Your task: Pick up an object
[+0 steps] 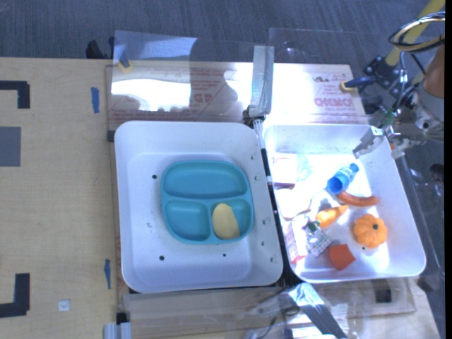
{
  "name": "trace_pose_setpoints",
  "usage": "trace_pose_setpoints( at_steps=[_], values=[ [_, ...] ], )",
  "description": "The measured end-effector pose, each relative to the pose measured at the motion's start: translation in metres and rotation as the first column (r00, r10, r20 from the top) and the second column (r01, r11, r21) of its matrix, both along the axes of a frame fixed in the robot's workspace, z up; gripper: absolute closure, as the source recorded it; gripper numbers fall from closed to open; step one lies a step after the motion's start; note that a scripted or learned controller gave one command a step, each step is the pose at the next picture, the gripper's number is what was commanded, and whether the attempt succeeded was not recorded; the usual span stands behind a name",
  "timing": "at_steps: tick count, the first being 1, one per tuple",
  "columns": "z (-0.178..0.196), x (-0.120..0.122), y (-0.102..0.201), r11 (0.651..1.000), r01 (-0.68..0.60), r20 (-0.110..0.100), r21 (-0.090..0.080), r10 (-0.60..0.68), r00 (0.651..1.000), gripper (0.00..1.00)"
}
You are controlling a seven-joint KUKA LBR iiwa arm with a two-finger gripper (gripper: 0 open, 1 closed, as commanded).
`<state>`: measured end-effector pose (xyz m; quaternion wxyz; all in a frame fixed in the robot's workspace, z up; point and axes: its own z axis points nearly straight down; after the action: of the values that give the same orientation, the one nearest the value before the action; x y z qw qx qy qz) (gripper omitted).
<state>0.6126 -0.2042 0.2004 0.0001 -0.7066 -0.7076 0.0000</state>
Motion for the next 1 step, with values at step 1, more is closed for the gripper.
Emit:
trace_pose_setpoints(
  at_steps=[1],
  values=[
    [-0.1123,-0.001,0.0261,0.99,-0.144,0.008,-0.003,0.144,0.99,0.0]
  ],
)
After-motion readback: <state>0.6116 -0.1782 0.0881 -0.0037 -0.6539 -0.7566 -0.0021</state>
